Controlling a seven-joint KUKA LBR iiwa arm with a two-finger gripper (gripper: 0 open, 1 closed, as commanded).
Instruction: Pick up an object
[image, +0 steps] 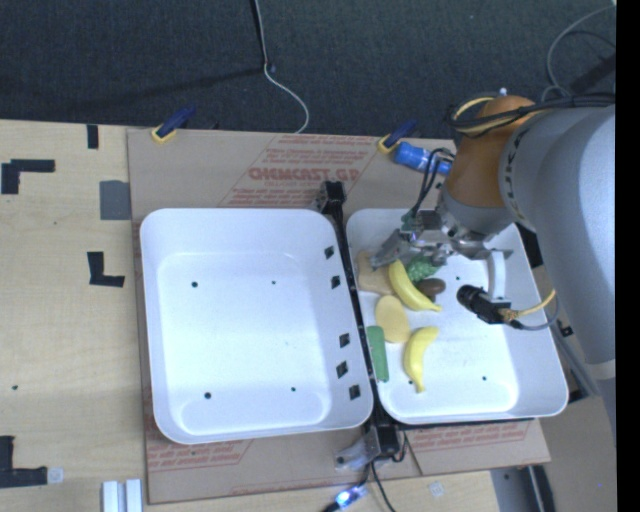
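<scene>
lowest in my right bin (540, 400), one banana (420, 355); another banana (405, 285) lies just below-left of my gripper (428, 245), long axis slanting down-right. finger state i probably can't tell.

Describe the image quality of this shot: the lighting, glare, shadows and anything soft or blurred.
Camera view: even overhead light; the left bin is nearly blown out, its floor reading flat white; the bananas and nearby items in the right bin cast only faint shadows; the arm looms large and soft at the right; the tool looks slightly blurred; the top backdrop is dark and low in detail.
</scene>
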